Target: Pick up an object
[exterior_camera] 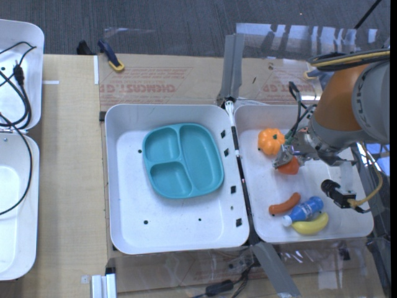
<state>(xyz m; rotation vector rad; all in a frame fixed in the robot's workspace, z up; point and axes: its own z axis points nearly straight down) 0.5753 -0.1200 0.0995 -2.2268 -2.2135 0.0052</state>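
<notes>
In the right bin (353, 228), my gripper (286, 161) is low over a small red object (289, 169), touching or almost touching its top. An orange pumpkin-like fruit (271, 141) lies just to the gripper's left. Toward the bin's front lie an orange sausage-shaped piece (284, 204), a blue bottle with a white cap (304, 210) and a yellow banana (311, 225), close together. The grey arm with its orange band (338, 101) comes in from the right above the bin.
The left bin (124, 222) holds a teal divided plate (183, 160). A metal divider (232, 73) stands between the bins at the back. Black cables hang beside the wrist (342, 195). White tubs with cables sit at far left (15, 166).
</notes>
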